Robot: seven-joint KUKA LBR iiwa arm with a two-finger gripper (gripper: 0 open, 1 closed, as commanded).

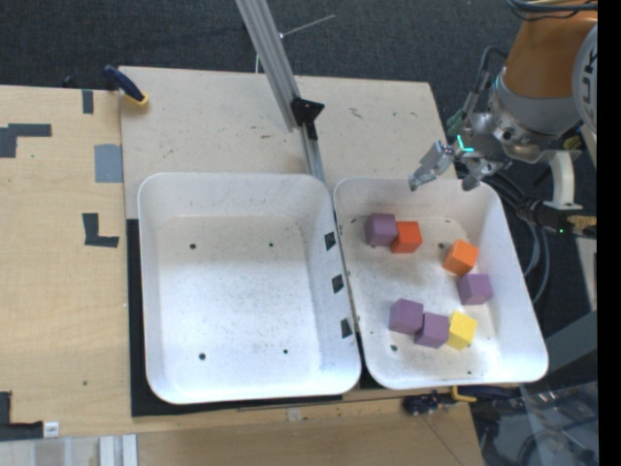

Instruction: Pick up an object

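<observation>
My gripper [448, 170] hovers above the right white plastic bin's [514, 289] rim at 1 o'clock, fingers apart, holding nothing. Inside that bin lie four purple cubes, two orange cubes and one yellow cube [462, 330]. Nearest, at 7 o'clock of my gripper: the orange cube [408, 237] touching a purple cube [381, 229].

bins [238, 187]: white plastic, speckled | bench [58, 260]: matt wood | rail [267, 42]: metal
</observation>
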